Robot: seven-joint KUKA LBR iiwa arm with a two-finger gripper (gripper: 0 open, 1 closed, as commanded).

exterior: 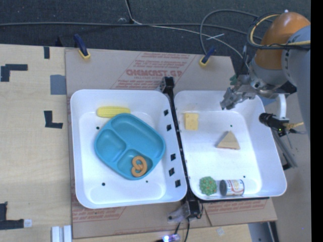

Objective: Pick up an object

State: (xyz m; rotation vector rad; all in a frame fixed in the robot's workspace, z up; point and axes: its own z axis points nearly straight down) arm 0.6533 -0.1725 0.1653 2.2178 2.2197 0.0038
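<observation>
Camera view: the gripper (pixel 228 103) hovers at the right bin's (pixel 266 155) one o'clock corner, nothing between its fingers; their spread I cannot tell. Nothing is lifted yet: the cheese wedge (pixel 228 141) lies mid-bin, probably nearest.

A single fixed camera looks down on the table (pixel 30 150) from above, tilted slightly so the far edge and the dark floor beyond it sit along the top of the frame. It stands far enough back to take in both white bins whole: the left bin (pixel 83 150) near the middle, the right bin (pixel 262 150) beside it. The arm (pixel 282 39) enters from the right edge, cropped there. There is no second view to overlap with.
</observation>
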